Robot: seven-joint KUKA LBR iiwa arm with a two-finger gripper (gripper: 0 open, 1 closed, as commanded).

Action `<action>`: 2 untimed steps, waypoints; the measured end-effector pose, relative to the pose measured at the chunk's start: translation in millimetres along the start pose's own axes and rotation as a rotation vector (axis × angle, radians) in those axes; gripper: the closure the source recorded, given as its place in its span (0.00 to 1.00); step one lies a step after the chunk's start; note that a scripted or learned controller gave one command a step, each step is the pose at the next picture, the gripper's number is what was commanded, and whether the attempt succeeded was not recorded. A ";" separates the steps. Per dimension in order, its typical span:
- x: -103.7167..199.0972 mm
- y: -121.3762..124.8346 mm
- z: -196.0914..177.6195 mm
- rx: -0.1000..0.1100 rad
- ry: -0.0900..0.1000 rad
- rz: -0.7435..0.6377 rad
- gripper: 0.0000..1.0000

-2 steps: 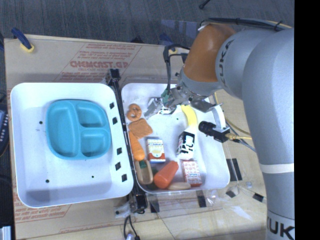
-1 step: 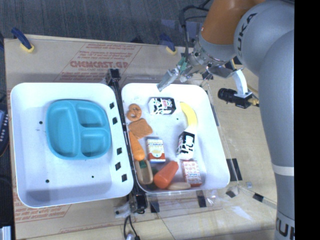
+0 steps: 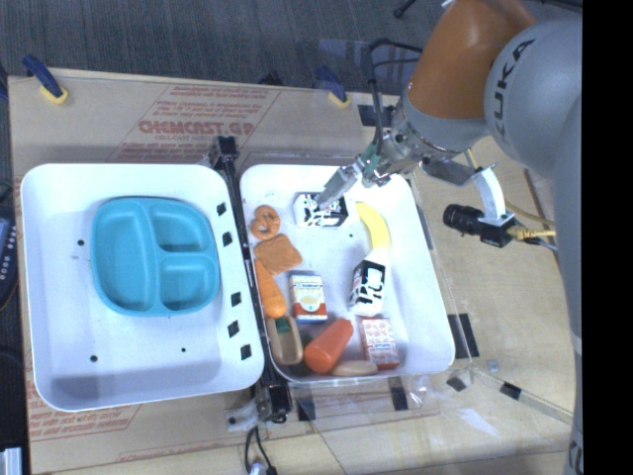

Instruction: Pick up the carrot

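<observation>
Carrot (image 3: 270, 293) lying along left wall of right bin (image 3: 427, 295), juice carton (image 3: 309, 297) just beside it, pretzel (image 3: 265, 222) nearer the far edge, banana (image 3: 374, 225) near far right corner, end effector (image 3: 323, 211) low over far edge of bin, opening cannot be told, blue tray (image 3: 155, 256) in left bin (image 3: 49, 295)

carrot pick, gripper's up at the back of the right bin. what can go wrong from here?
1. The gripper sits near the bin's far end, beside the banana; the carrot lies along the left wall, so closing here would likely miss it.
2. The carrot is tight against the bin wall, touching the toast-like piece and beside the small carton: little room for fingers.
3. The orange-red piece nearby looks similar and could be mistaken for it.
</observation>
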State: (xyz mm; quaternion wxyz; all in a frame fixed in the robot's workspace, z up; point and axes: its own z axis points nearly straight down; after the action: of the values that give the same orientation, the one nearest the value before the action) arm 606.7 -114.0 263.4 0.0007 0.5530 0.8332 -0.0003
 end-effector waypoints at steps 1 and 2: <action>19.3 1.9 146.5 0.012 0.009 -0.087 0.00; 17.0 5.5 130.8 0.003 0.001 -0.092 1.00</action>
State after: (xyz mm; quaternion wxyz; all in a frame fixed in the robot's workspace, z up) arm 605.2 -96.3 132.6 -0.0007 0.5140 0.8578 -0.0011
